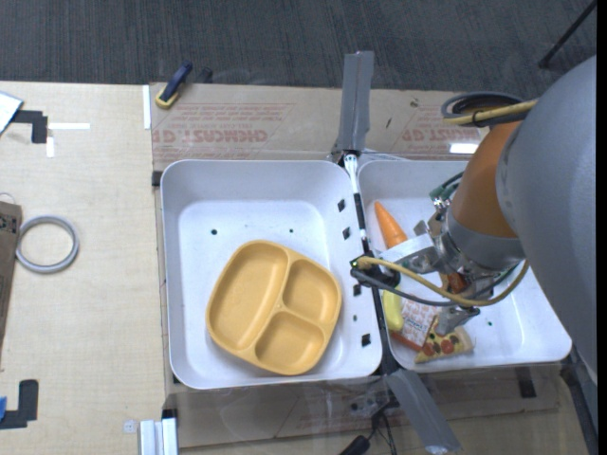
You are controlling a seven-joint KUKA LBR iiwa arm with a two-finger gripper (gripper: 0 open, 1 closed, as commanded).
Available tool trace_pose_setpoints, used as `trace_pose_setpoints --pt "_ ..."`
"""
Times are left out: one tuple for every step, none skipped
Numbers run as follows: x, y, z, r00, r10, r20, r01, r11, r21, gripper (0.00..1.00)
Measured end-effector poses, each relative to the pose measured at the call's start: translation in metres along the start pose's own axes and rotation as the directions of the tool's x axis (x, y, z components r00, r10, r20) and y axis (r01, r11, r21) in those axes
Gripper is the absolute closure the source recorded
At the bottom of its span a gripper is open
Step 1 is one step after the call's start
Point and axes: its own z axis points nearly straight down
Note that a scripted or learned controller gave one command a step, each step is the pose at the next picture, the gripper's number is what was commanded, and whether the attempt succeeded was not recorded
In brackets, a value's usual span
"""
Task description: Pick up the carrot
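While the carrot lies free near the right bin's left wall, the gripper hangs just beside it, presumably lining up a grab, its own state hidden.

Even, diffuse light from above keeps the scene bright. The two shallow white plastic bins come close to washing out, with only faint grey shading along their inner walls. The yellow three-compartment plastic plate carries a soft sheen and barely any shadow. The large grey arm looks soft and slightly blurred. Fine detail is grainy.
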Motion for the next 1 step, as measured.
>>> trace_pose_setpoints --pt "0.0056 -0.0225 -0.1745 1.000 -0.026 -0.005 0.026 1.000 -0.004 0.00"
